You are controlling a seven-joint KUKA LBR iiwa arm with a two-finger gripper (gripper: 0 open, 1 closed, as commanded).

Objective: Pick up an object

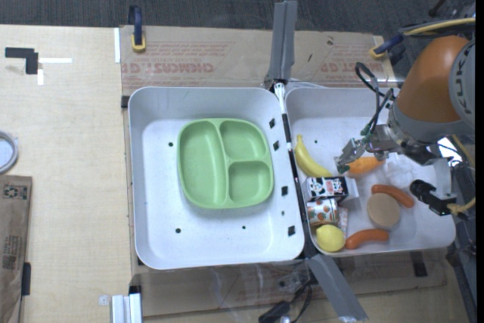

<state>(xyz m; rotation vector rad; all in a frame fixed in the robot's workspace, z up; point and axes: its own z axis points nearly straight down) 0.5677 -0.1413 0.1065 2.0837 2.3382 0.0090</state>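
We observe the grey arm's jaws point(354, 155) low in the right shallow white bin point(333, 106), directly beside a small orange carrot-shaped item point(364, 165). Whether they stand open or closed, we cannot tell. The left white bin point(151, 185) holds a green compartmented plastic plate point(225, 163).

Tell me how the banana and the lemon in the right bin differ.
The banana is long and curved; the lemon is short and rounded. The banana lies mid-bin along the left wall, while the lemon sits at the near edge beside a sausage. Both are yellow and rest in the same bin.
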